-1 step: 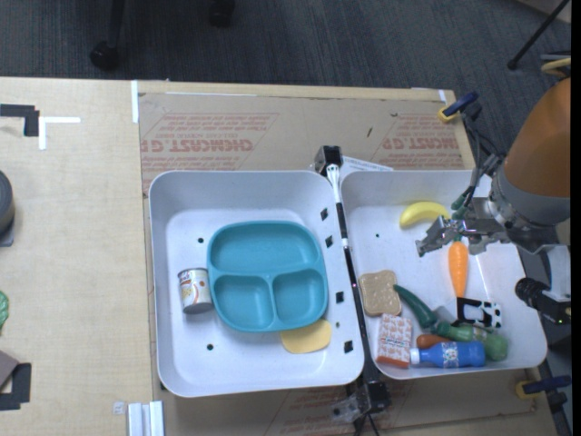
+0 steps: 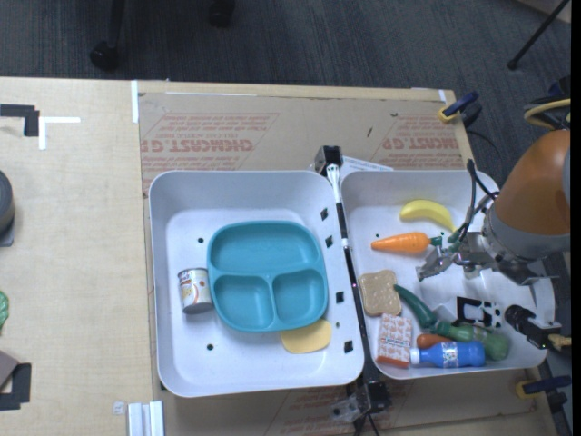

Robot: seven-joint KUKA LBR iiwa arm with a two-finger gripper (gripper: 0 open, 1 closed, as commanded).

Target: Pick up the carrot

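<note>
The carrot (image 2: pixel 402 242) is orange with a small green stub at its right end. It lies flat on the floor of the right bin, pointed tip to the left, toward the far half.

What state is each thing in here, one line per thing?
carrot: lying flat in the right bin, not gripped.
claw: just right of the carrot, low over the bin.
banana: lying beside the carrot.
can: on its side in the left bin.
blue tray: right way up.
bottle: lying flat.
</note>
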